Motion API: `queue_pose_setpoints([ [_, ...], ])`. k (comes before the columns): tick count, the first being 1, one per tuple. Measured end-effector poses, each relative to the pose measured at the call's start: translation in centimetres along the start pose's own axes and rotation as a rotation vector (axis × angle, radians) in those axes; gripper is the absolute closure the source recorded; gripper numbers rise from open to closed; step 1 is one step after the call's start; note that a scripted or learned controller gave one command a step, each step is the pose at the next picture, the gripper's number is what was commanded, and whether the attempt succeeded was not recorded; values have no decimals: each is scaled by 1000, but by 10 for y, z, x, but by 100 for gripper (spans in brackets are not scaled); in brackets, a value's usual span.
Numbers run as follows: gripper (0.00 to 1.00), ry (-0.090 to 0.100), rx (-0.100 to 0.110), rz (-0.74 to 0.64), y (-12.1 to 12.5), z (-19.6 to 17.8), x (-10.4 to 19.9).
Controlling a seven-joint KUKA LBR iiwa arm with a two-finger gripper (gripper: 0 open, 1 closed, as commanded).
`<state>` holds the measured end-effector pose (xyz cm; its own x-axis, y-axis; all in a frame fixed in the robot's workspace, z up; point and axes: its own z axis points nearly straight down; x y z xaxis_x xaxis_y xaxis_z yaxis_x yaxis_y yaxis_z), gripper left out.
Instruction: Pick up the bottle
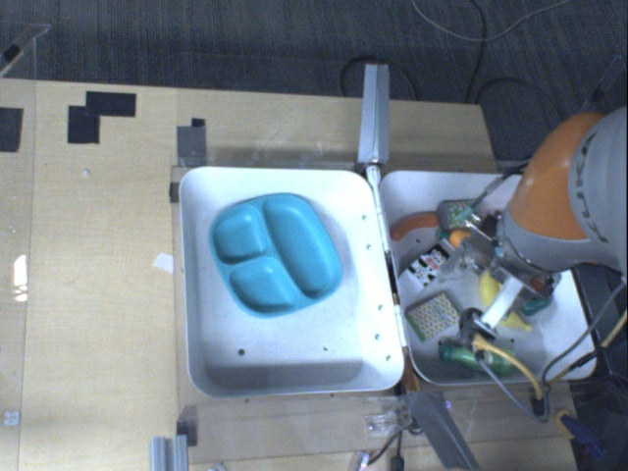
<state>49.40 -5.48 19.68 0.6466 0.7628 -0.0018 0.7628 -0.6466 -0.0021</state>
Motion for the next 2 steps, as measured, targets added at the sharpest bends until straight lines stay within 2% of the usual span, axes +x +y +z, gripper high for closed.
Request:
queue_pose_setpoints([
  [1,0,0,0,0,0,0,0],
  [2,0,1,-1,18,78,14,-10],
])
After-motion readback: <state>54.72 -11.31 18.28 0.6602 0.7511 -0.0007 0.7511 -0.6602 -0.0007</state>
